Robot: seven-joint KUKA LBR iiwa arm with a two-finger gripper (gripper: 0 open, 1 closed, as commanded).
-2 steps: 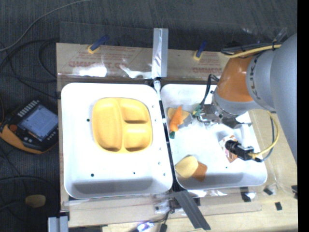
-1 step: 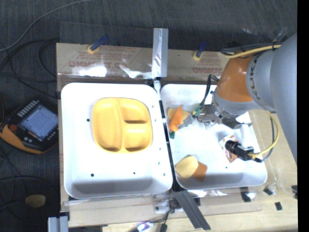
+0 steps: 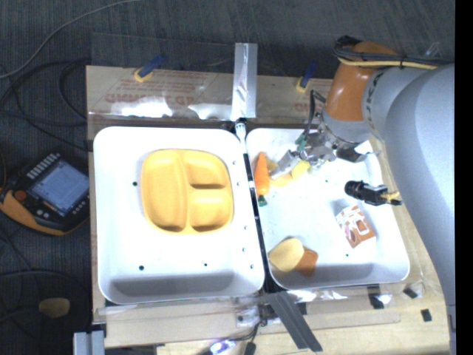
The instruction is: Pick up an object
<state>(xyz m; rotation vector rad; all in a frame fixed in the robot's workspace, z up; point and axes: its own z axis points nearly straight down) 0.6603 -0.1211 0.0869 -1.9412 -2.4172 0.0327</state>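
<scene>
There are two shallow white plastic bins on the table (image 3: 103,80), one bin (image 3: 384,261) under the hand (image 3: 314,152) and the other bin (image 3: 118,272) well off. One yellow divided plastic tray (image 3: 185,189). Near the hand are one orange carrot-shaped toy (image 3: 261,172) and one small yellow piece (image 3: 295,170). Farther off are one tan-and-orange round block (image 3: 292,256) and one white-and-brown packet (image 3: 355,225).

A yellow divided plastic tray (image 3: 186,191) lies in the left white bin (image 3: 118,261); an orange plastic carrot (image 3: 261,173) hugs the right bin (image 3: 318,217)'s left wall.

A teach pendant (image 3: 52,194) lies on dark carpet (image 3: 414,13) left of the wooden bench (image 3: 111,87); a yellow-and-blue clamp (image 3: 150,66) sits at its far edge.
</scene>
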